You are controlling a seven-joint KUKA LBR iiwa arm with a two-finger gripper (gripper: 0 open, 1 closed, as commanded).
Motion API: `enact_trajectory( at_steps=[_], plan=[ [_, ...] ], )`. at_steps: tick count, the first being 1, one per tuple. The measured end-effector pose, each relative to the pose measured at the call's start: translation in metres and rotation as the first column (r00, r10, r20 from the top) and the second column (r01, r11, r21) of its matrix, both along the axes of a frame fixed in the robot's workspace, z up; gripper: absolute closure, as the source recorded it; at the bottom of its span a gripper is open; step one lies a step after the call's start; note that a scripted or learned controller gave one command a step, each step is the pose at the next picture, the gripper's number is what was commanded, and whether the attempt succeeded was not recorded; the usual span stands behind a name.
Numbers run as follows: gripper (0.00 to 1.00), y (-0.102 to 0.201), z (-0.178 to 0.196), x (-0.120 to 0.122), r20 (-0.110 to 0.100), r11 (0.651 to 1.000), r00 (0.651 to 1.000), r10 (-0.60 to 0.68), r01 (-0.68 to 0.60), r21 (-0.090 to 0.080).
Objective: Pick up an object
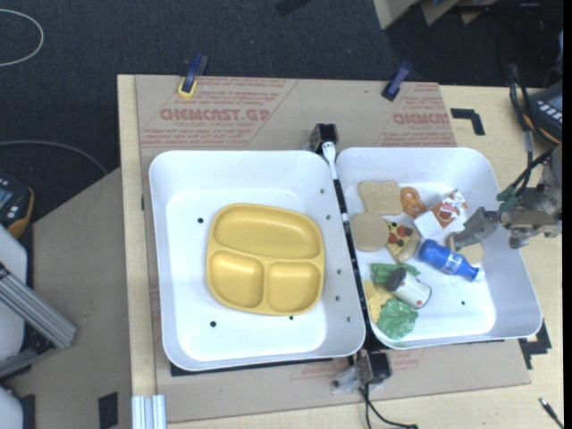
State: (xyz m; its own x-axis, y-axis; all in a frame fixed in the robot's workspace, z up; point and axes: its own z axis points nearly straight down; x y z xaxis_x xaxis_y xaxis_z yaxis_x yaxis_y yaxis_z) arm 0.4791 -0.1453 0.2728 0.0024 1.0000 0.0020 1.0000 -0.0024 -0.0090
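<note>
The right white bin (509, 307) holds a heap of toy food. In it are a tan bread slice (379, 195), a pretzel (412, 201), a red-and-white packet (449, 209), a round tan disc (367, 231) and a pizza slice (401, 236). Lower down are a blue bottle (447, 259) lying on its side, a small can (408, 288) and green lettuce pieces (398, 318). My gripper (469, 231) reaches in from the right, low over the bin's right part. It is just above the blue bottle and beside the packet. Nothing visibly hangs from it.
The left white bin (179, 195) bears a yellow divided plate (264, 259). A black divider clip (324, 137) sits where the bins meet at the back. Cardboard (268, 105) lies under both bins, with blue clamps at its far edge.
</note>
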Motion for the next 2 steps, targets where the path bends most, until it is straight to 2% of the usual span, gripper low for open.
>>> enact_trajectory(
  at_steps=[1,2],
  plan=[
    [0.0,0.0,0.004,0.002,0.009,1.0,1.0,0.002,-0.002,-0.002],
    [0.0,0.001,-0.039,-0.003,0.003,1.0,1.0,0.002,-0.002,0.001]
  ],
)
